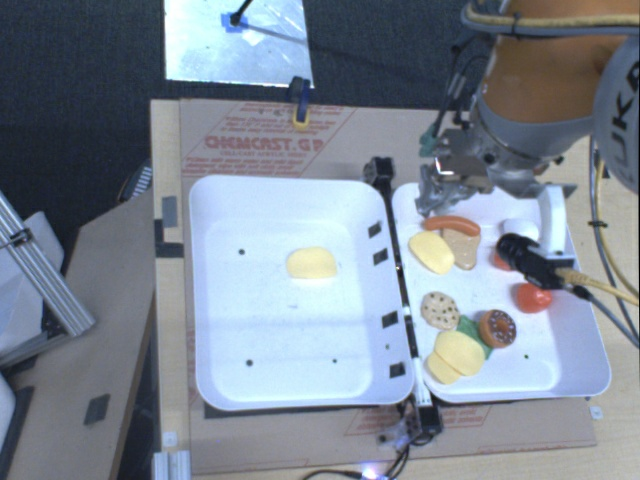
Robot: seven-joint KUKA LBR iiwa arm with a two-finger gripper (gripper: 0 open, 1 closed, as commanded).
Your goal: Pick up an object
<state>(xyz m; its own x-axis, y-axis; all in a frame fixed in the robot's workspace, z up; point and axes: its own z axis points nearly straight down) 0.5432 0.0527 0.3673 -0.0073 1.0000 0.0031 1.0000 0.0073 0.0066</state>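
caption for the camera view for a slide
Gripper poised over right bin of toy food; one yellow piece in left bin.

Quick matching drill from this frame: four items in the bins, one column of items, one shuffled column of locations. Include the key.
Items:
1. lone pale yellow piece
2. sausage
3. chocolate donut
4. speckled cookie

Locations:
A. right bin, just below the gripper
B. left bin, near its middle
C. right bin, left part, just beside the divider between the bins
D. right bin, lower middle, right of the cookie

Pairs: 1-B, 2-A, 3-D, 4-C
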